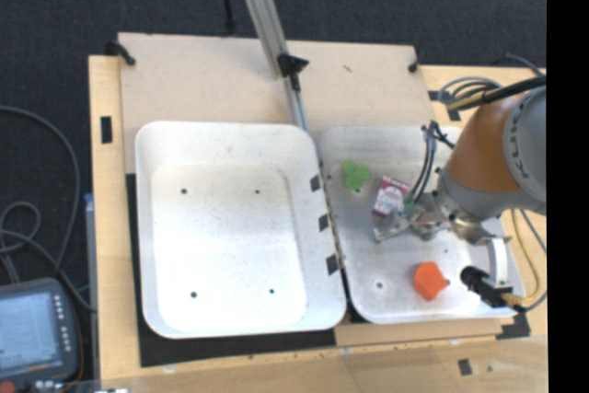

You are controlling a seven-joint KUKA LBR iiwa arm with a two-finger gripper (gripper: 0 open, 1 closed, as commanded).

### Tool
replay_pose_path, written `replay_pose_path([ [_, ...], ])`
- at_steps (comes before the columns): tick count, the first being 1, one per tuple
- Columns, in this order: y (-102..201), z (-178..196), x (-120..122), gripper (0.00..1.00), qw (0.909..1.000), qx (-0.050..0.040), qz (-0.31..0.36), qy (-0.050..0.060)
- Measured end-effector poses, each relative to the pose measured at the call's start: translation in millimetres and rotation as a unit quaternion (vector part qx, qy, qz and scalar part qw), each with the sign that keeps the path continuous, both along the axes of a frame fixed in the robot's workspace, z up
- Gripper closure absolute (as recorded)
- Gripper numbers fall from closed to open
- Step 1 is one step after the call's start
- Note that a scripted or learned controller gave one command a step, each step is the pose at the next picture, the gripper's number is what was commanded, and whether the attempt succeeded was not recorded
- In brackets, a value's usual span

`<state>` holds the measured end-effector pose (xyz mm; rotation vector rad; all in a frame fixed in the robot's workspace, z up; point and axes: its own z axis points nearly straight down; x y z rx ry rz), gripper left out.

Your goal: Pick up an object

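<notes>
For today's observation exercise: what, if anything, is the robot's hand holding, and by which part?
It cannot be told. The hand sits low in the right bin, right beside the small pink-and-white packet, but the view doesn't show a grip.

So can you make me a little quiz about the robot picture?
1. True or false: the orange block lies in the right white bin.
2. Which thing lies nearest the claw? A small green lump; B pink-and-white packet; C orange block.
3. Fill in: the green lump lies near the right bin's ____ edge, by the left white bin.

Key: 1 true; 2 B; 3 left.
</notes>
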<state>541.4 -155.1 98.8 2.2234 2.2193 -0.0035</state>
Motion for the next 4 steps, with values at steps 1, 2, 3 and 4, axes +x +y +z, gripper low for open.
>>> replay_pose_path([
  [1,-1.1,13.2,1.6,1.00,1.0000,0.0000,-0.004,-0.003],
  [2,-10.4,59.6,1.3,1.00,1.0000,-0.0005,-0.002,-0.004],
  [3,-21.8,114.3,-1.6,1.00,1.0000,-0.0009,-0.003,-0.005],
  [4,-20.7,176.9,5.8,1.00,1.0000,-0.0009,0.002,-0.005],
])
